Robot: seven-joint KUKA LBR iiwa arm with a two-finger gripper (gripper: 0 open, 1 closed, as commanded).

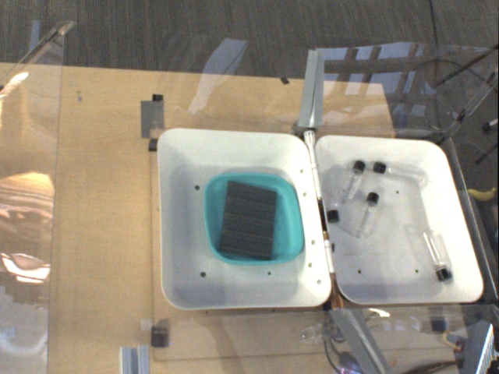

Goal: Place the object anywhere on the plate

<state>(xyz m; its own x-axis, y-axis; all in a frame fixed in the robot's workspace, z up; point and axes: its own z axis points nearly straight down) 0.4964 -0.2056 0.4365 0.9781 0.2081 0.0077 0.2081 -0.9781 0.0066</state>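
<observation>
- On the teal plate, inside the left bin, the dark ridged block is seen lying flat.
- A stray nudge could slide it over the plate's rim.
- Its long axis is set near-to-far, its far end tipped slightly rightward.

Pretty clearly a robotics lab or test cell, not anyone's home. The main giveaway is the pair of shallow white bins bolted side by side onto a plain wooden bench. Around those bins stand clear plastic guard panels catching reflections, with a metal bracket just behind them. Small clear vials with black caps lie scattered in the right-hand bin, and grey office-style carpet runs behind the bench.
</observation>
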